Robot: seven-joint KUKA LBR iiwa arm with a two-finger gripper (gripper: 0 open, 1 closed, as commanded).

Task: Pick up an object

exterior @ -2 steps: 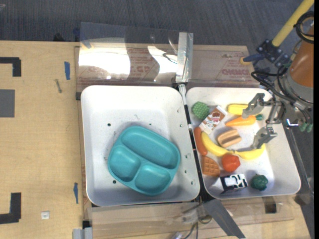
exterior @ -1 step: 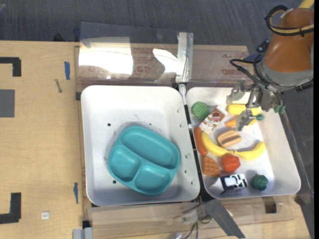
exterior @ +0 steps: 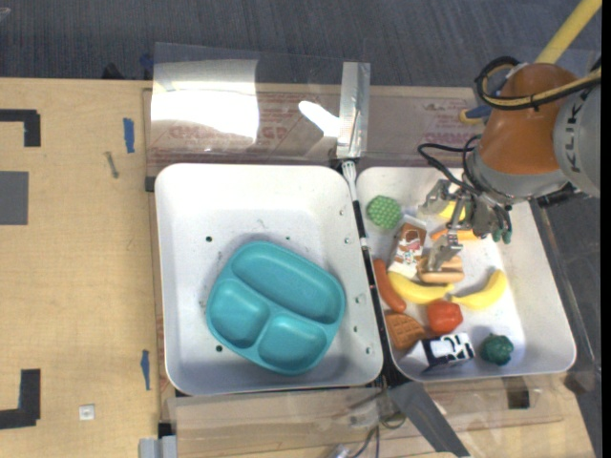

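The right bin [exterior: 549, 294] holds several toy foods: a yellow banana [exterior: 468, 292], a hot dog [exterior: 441, 276], a red tomato [exterior: 444, 315], an orange-red carrot [exterior: 389, 289], a brown waffle piece [exterior: 403, 330], a green ball [exterior: 383, 211], a small red-and-white carton [exterior: 410, 246], a black-and-white item [exterior: 447, 348] and a dark green piece [exterior: 496, 348]. My gripper [exterior: 447, 246] hangs low over the middle of this bin, just above the hot dog and beside the carton. Its body hides what lies directly beneath it.
The left bin [exterior: 191, 208] holds a teal divided plate [exterior: 275, 303]. A metal divider [exterior: 363, 256] separates the two bins. A clear plastic sheet [exterior: 205, 103] and an upright metal bracket [exterior: 353, 108] stand behind the bins. The arm's orange band [exterior: 520, 122] is above the right bin's far edge.
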